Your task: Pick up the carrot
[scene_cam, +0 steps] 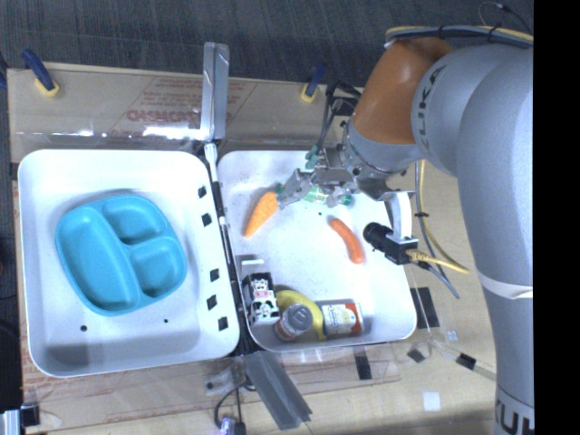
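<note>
Claw [306, 185] just beside carrot [262, 212], fingers unclear

I see my arm [480, 152] as smooth grey casing with an orange band [399, 93] above the wrist; thin yellowish cables, I think, trail beside it.

open floor around carrot [262, 213]; sausage [346, 240] near (right); bottle [319, 320], banana [302, 303] crowd front wall.

Bright, even overhead light, soft shadows inside the white bins [54, 352], slight overall blur.
</note>
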`<state>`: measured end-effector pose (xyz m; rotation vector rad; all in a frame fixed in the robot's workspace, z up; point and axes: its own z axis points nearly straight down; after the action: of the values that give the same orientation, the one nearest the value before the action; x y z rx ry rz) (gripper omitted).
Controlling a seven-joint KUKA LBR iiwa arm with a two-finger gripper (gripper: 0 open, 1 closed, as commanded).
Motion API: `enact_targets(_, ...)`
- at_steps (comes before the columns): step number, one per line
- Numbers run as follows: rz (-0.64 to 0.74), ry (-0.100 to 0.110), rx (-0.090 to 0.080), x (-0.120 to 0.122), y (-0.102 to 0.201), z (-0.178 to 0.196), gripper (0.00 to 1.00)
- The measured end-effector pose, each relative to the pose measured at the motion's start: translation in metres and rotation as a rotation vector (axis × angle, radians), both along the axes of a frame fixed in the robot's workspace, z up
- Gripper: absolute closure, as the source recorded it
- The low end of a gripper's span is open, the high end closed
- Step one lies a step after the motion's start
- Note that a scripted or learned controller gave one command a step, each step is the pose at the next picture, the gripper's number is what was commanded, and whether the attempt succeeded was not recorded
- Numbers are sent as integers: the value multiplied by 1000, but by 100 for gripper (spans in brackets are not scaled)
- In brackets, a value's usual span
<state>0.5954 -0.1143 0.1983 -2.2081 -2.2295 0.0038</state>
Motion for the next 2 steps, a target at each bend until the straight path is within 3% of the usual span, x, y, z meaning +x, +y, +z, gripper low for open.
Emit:
enact_targets(1, 71, -2, -1, 33, 24, -107, 0)
enact_targets(2, 73, 0, -1, 33, 24, -97, 100)
